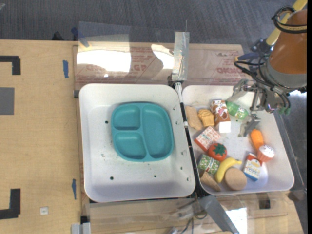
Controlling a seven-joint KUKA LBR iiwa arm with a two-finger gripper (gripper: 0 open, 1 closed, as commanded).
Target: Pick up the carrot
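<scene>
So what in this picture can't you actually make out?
- Two-finger gripper, camera view: small and dark above the orange carrot; whether its fingers are open or shut cannot be told.
- Grey arm with orange band: cut off by the right edge.
- Small printed cartons in the right white bin: labels too small to read.
- Brown loaf-shaped piece: partly hidden beneath the yellow banana.

Red print runs across the cardboard sheet (214,65) behind the bins, too blurred to read.
</scene>
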